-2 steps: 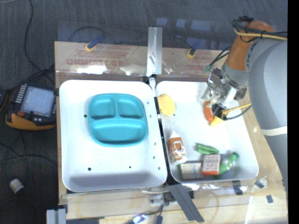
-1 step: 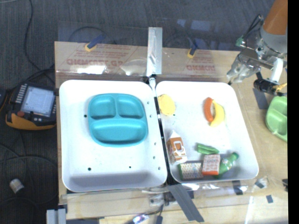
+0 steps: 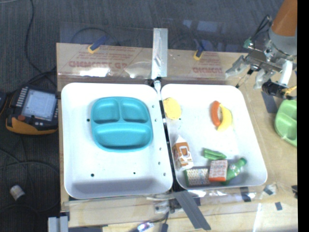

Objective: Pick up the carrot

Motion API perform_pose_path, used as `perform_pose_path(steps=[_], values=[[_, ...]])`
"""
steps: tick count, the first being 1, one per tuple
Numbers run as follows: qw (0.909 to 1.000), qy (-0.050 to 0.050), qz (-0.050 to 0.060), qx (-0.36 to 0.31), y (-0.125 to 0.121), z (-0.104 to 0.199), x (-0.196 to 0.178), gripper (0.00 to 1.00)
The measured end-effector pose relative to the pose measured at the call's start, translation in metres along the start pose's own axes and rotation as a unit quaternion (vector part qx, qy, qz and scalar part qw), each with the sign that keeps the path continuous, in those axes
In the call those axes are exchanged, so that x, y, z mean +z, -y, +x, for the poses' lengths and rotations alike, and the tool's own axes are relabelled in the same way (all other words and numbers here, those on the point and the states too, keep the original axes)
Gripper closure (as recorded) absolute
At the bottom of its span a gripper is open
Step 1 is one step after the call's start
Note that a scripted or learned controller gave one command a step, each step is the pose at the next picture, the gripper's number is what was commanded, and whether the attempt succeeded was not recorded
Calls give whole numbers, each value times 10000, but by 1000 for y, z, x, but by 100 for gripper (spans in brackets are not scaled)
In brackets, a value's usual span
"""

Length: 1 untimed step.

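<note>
Carrot (image 3: 215, 112) touches banana (image 3: 224, 118) in right bin (image 3: 251, 129); gripper (image 3: 270, 64) off bin, finger state unclear; risk: grabbing banana too.

You get even, bright overhead light; the white bins (image 3: 116, 178) nearly wash out, with glare on the clear sheet (image 3: 120, 62) at 12 o'clock. Shadows are faint, detail soft throughout.

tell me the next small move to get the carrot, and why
Probably swing the gripper left and toward the camera, over the carrot. It sits past the right bin's far corner, outside it, while the carrot lies inside, touching the banana.
</note>
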State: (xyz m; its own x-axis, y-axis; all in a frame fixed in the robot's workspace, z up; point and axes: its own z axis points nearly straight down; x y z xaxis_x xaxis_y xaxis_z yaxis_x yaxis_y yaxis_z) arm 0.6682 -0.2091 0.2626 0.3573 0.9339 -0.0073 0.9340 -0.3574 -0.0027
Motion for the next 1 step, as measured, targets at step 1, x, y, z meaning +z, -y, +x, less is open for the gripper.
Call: perform_pose_path(steps=[1], values=[[9911, -45, -4, -1328, 38, -3, 169, 0]])
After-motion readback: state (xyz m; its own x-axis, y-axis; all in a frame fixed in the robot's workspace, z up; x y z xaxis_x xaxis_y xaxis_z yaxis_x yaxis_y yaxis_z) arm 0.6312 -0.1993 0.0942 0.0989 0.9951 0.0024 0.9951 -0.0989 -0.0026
